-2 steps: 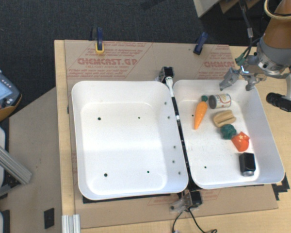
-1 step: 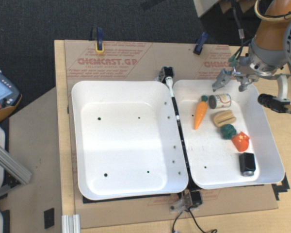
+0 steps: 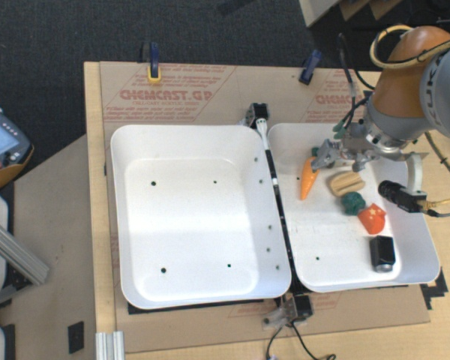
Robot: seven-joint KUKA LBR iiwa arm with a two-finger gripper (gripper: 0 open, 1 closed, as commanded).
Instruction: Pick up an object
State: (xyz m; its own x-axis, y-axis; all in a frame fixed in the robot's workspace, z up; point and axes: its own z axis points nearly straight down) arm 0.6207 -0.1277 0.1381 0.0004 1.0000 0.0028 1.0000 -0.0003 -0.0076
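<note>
I see the arm [image 3: 409, 81] reaching in from the right, its orange band above the wrist, with the gripper [image 3: 337, 150] lowered over the far part of the right bin [image 3: 315, 265]. The gripper sits just above the top end of the orange carrot [image 3: 307, 178], which lies tilted near the bin's left wall. Nothing sits between the fingers as far as I can make out, and I cannot tell whether the gripper is spread or pressed together — the wrist hides that.

Just right of the carrot lies a tan bread-like piece [image 3: 345, 181], close under the gripper. Nearer to me and slightly right is a dark green lump [image 3: 352, 202], and touching or nearly touching it on the right, a red-orange object [image 3: 372, 219]. Nearer still sits a small black block [image 3: 382, 252], apart from the others, toward the bin's near right corner.

The left bin [image 3: 127, 145] lies beside the right one, the two meeting along a dark strip at the middle. Both rest on a brown board [image 3: 210, 88], held at the far edge by a blue clamp [image 3: 154, 58].
</note>
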